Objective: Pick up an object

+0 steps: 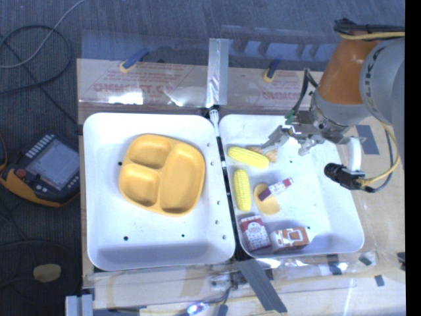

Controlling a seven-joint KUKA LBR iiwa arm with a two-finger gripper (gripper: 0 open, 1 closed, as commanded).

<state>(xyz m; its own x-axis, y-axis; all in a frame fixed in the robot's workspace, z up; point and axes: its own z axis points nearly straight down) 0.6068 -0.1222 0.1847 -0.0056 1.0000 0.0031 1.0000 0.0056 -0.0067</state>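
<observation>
My gripper hangs over the back of the right bin. Its two fingers are spread open and nothing sits between them. The left fingertip is just above the right end of a yellow corn cob lying crosswise. A second corn cob lies lengthwise by the bin's left wall. A small bottle with a red label rests against a round yellow piece. Near the front edge sit a red packet and a brown carton.
The left bin holds a yellow divided plate. A black cable plug hangs from the arm over the right bin's right side. A handheld pendant lies on the floor at the left.
</observation>
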